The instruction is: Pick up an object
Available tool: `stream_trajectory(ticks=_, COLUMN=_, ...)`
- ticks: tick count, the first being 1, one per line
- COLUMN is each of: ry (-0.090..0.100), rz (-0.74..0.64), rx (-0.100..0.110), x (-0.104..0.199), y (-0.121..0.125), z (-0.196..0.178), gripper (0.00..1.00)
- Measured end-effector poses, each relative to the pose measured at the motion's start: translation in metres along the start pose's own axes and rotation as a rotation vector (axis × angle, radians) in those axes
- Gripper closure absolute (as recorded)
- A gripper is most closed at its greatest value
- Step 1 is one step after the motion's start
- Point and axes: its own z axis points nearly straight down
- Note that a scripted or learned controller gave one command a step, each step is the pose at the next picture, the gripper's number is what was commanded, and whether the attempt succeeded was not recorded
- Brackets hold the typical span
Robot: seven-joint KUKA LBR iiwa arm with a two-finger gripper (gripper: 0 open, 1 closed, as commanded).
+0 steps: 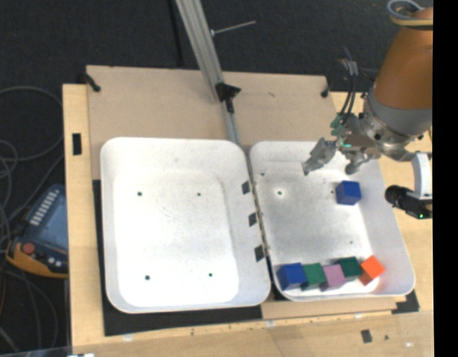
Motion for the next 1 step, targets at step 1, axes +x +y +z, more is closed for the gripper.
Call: stream_trajectory(ticks=1, ry=-0.003, rz=0.004, rx=-0.001, x=-0.0465, y=0.0286, z=0.0117, gripper=0.0)
